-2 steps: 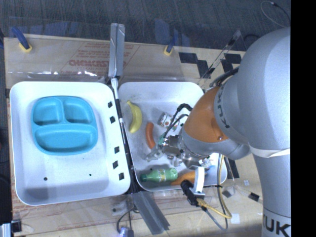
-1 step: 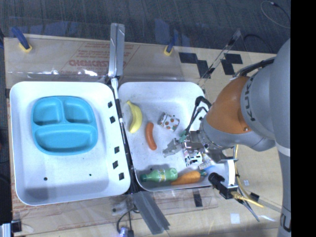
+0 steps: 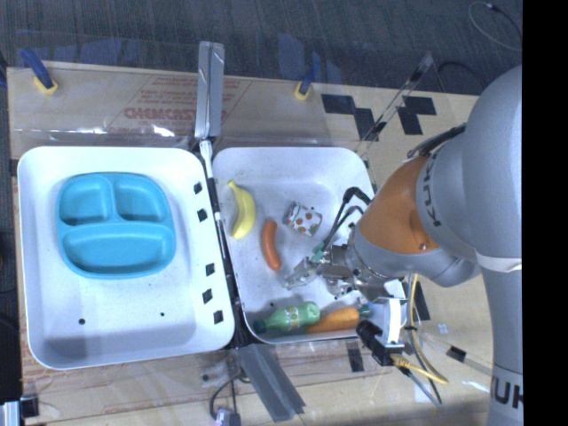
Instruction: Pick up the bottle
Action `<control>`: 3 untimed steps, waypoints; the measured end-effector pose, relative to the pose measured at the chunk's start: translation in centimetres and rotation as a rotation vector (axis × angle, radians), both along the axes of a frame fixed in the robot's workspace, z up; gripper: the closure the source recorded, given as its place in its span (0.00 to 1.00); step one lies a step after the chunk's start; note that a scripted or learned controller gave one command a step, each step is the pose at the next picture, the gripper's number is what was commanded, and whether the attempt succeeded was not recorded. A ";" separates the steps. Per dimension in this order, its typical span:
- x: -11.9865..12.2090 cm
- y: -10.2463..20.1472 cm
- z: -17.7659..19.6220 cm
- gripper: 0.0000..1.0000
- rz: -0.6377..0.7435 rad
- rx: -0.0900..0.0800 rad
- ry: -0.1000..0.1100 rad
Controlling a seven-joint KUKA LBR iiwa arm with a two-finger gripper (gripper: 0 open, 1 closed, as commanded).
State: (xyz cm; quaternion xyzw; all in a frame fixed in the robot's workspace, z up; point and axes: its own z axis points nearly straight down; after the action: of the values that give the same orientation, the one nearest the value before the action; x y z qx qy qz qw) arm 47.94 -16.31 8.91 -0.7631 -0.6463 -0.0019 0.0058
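Right bin (image 3: 266, 162): gripper (image 3: 306, 269) just above green bottle (image 3: 288, 318), apart.

Red lettering on the clear sheet (image 3: 151, 105) behind the bins is too blurred to read.

Green bottle (image 3: 288, 317) lying flat, right bin's front edge, prob. touching carrot (image 3: 337, 319).
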 end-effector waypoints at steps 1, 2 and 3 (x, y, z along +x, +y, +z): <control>1.0 -0.1 -0.1 0.00 0.157 -0.006 0.001; -0.3 6.0 -0.2 0.00 0.231 -0.008 0.001; -0.2 -0.8 19.7 0.00 0.362 -0.011 -0.007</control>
State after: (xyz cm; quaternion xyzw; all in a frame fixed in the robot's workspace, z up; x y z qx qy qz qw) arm 47.73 -17.10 28.63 -0.6344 -0.7730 0.0000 -0.0001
